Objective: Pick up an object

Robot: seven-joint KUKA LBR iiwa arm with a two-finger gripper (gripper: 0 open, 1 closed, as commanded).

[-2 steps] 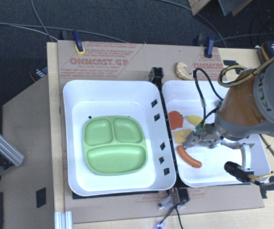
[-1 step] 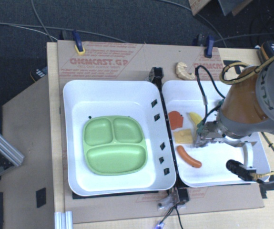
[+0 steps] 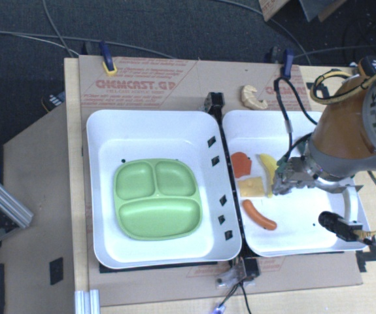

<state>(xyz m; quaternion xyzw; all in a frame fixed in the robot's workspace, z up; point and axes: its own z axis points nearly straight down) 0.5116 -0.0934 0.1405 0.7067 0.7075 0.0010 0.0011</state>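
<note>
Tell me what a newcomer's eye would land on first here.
First the green tray, alone in the left bin. Next the arm, reaching in from the right with its gripper low over the right bin, close to a yellow piece. Beside it lie a red piece, a cheese block and a sausage.

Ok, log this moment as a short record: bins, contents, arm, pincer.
left bin: holds a green divided plate
right bin: holds a red piece, a yellow banana, a pale yellow cheese block and a sausage
outside bins: a beige curved piece on the board behind the right bin
arm: reaches in from the right, over the right bin
pincer: low, beside the banana and cheese block; nothing seen between its fingers
</note>
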